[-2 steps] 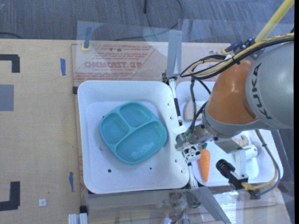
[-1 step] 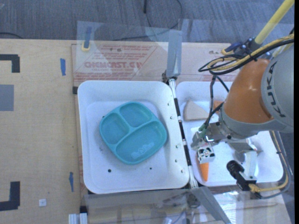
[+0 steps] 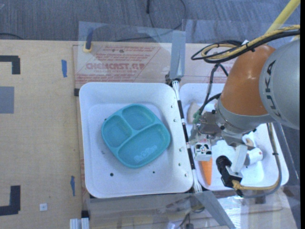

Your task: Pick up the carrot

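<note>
Carrot seen just below the gripper.
Gripper largely hidden under the wrist — whether wide or closed cannot be told.

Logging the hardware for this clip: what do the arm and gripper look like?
The arm is grey with a rounded orange band above the wrist and dark KUKA lettering. A yellow cable and black cables loop beside it. The gripper is grey metal.

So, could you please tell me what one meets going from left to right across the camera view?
Left bin → teal divided plate lying in it → carrot in the right bin → orange band of the arm.
</note>
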